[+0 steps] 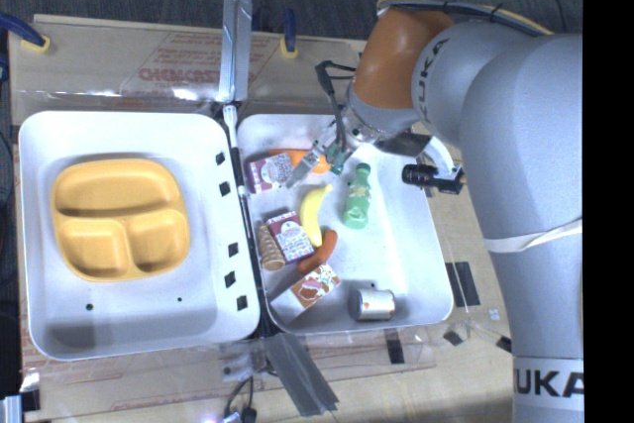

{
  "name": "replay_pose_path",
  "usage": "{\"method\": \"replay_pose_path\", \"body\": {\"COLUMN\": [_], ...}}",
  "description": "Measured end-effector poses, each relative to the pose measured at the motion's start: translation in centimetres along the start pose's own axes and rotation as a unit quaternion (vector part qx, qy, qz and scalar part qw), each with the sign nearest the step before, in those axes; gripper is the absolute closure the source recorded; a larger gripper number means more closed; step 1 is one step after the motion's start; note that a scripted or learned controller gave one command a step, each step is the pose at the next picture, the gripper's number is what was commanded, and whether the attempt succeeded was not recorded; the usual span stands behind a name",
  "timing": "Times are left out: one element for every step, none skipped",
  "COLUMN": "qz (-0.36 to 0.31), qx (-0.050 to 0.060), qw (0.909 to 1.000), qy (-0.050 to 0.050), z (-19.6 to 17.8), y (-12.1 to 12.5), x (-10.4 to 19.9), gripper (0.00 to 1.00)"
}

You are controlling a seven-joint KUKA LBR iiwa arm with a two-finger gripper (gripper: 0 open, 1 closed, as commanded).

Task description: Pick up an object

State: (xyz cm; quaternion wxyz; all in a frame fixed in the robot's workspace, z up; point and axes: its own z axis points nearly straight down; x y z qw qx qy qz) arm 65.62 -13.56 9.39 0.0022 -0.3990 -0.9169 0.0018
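In the right bin (426, 243), the gripper (325, 157) hangs over the crowded upper corner — jaw state cannot be told — just beside the green bottle (357, 196); a neighbouring packet (267, 171) may snag.

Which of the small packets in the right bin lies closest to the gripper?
The dark red packet at the bin's upper left, beside the gripper. The other two packets lie lower, past the banana.

We look down at a slant from above on both bins (129, 129), arm (495, 114) entering right.
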Motion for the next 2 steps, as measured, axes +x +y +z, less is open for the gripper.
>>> {"method": "replay_pose_path", "body": {"qz": [-0.002,0.125], "qx": [-0.002,-0.002], "qw": [1.0,0.9922], "qy": [-0.002,-0.001], "z": [-1.1,-9.8], "y": [0.2,8.2], "x": [-0.1,13.9], "gripper": [1.0,1.0]}}
